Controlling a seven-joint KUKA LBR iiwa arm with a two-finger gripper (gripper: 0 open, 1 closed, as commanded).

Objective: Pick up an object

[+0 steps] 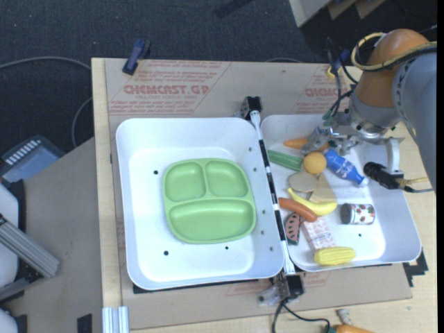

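The gripper (331,139) hangs at the right bin's (395,245) twelve o'clock edge; how it is set cannot be told. Just at its five o'clock lies a blue bottle (345,167), with an orange ball (314,162) at that bottle's nine o'clock. The left bin (139,186) holds a green divided plate (208,201).

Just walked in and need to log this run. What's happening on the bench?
The grey arm's gripper is down over the far end of the right bin, close to a blue bottle, an orange ball and a carrot. Nothing visibly sits between its fingers. A banana, corn cob and small can lie nearer the front. The left bin holds a green divided plate.
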